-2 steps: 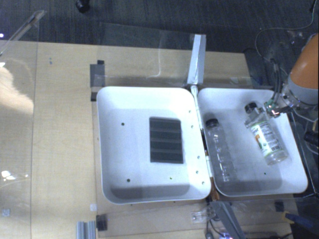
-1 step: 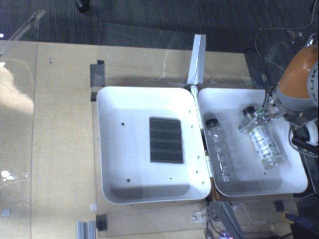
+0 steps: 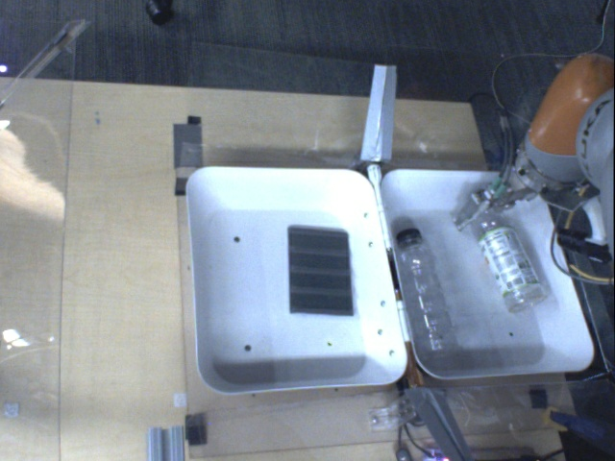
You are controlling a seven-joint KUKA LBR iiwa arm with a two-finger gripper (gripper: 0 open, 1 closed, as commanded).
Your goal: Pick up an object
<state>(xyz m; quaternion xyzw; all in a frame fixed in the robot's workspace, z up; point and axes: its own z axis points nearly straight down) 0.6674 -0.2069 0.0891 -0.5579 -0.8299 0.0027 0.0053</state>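
Observation:
Two clear plastic bottles lie in the right bin. One with a black cap rests along the bin's left wall. The other bottle lies toward the right, its neck pointing to the far left. My gripper hangs at the far end of that second bottle, right over its neck, below the grey wrist and orange band. A flat black ridged block lies in the middle of the left bin.
Cables run along the right side of the right bin. A grey post stands behind the seam between the bins. Black clamps sit at the left bin's far left corner.

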